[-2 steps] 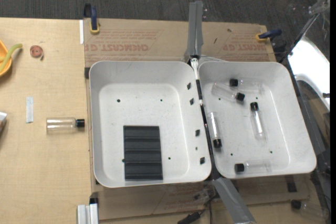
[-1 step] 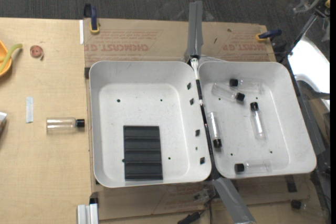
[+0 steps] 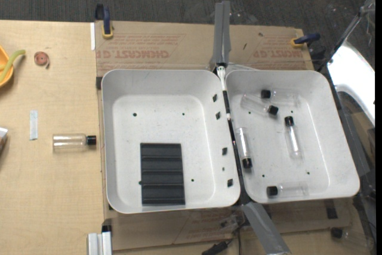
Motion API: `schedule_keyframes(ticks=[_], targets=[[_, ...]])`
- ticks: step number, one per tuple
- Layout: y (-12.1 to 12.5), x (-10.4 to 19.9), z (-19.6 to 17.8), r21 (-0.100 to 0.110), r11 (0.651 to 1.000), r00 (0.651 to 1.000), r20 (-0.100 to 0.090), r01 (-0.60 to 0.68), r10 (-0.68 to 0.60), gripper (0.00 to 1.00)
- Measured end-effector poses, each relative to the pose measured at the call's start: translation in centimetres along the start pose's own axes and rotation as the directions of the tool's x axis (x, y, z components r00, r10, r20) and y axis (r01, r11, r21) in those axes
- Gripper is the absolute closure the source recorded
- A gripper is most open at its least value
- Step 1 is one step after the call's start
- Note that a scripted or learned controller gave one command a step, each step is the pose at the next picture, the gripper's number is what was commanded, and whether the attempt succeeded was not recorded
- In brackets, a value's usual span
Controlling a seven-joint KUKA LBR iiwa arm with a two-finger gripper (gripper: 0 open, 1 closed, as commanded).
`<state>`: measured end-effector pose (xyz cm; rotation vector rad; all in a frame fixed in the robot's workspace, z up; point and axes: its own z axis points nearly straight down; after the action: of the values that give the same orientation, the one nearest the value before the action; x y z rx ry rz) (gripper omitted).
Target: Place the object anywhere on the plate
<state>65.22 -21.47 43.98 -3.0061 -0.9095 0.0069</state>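
**At the bins: vials right, plate left**

Left bin (image 3: 113,128) holds the dark ribbed plate (image 3: 161,174), lying flat near its front wall; right bin (image 3: 334,128) holds five clear black-capped vials (image 3: 292,139), scattered, one along its left wall, one by the front wall; all are well apart from the plate; another vial (image 3: 71,141) lies on the desk (image 3: 48,200), left of the bins; claw state: cannot tell.
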Motion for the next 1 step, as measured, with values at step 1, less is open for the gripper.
schedule_keyframes(ticks=[1], targets=[[-0.31, -1.75, 0.02, 0.001, 0.995, 0.995, 0.001, -0.101, 0.101, 0.0]])
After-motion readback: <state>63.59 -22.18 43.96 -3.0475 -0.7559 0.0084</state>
